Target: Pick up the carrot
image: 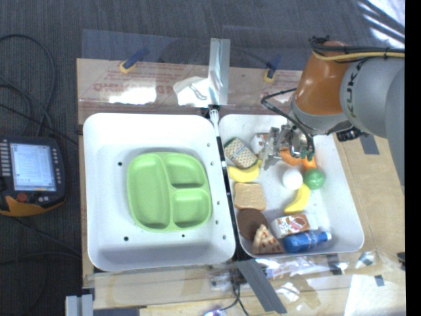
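The carrot point(294, 157) lies in the upper part of the right bin point(346, 196). Its orange body runs down to the right, towards a green ball point(315, 180). My gripper point(281, 155) hangs right over the carrot's upper left end and hides part of it. The gripper looks open, with one finger point(269, 158) left of the carrot and the other above it. Nothing is lifted, and the carrot rests on the bin floor.
Crowded around the carrot are a white egg point(292, 178), two bananas point(243, 173) point(299, 200), a waffle point(240, 153), a bread slice point(250, 195), a cookie point(248, 221), a pizza slice point(265, 239), a small carton point(291, 224) and a blue bottle point(306, 241). The left bin point(105, 143) holds a green divided plate point(172, 189).
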{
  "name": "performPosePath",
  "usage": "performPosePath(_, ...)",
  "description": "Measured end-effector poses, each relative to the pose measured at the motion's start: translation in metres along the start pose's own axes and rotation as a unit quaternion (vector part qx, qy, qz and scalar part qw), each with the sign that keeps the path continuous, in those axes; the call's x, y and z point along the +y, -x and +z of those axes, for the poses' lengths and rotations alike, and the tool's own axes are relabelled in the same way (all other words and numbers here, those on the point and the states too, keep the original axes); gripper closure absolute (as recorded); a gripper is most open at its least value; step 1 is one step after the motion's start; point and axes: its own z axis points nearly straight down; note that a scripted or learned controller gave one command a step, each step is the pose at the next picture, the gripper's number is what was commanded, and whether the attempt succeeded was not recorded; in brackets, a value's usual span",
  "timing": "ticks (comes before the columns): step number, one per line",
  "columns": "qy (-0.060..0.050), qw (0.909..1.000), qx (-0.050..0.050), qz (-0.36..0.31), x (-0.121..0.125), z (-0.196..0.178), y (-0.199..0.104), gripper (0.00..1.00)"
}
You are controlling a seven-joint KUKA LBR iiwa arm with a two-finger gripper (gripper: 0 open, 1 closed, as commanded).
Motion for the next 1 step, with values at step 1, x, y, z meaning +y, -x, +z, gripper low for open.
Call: performPosePath(1, 0.008, 0.9915, 0.003, 0.130, 0.0405, -0.0812, -0.0381, 1.00)
